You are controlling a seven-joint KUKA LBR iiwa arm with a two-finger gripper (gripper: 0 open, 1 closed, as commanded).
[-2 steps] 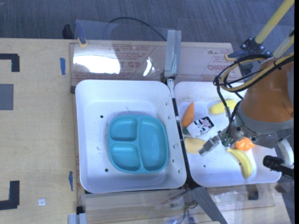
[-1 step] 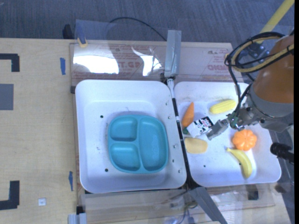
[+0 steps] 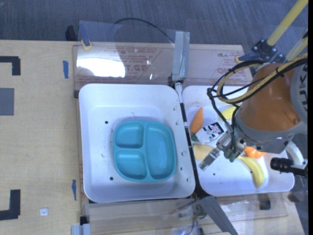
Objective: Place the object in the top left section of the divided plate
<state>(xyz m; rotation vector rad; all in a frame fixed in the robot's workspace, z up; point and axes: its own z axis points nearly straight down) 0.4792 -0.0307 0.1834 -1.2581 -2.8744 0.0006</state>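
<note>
Hovering low over the right bin [image 3: 281, 182], the gripper [image 3: 211, 158] (open or closed, I cannot tell) points left toward the teal divided plate [image 3: 145, 150], whose top-left section lies farther left.

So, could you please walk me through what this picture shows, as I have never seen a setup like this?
You are looking down at a slant from one fixed camera above a wooden bench. Two shallow white bins sit side by side. The left white bin holds a turquoise divided plate with three sections. The right white bin holds small toy foods: an orange carrot-shaped piece, a yellow banana and a few others that are partly covered. The big grey and orange machine reaching in from the right is a robot arm. Its metal two-finger gripper hangs low over the right bin. I cannot tell whether it holds anything.
</note>
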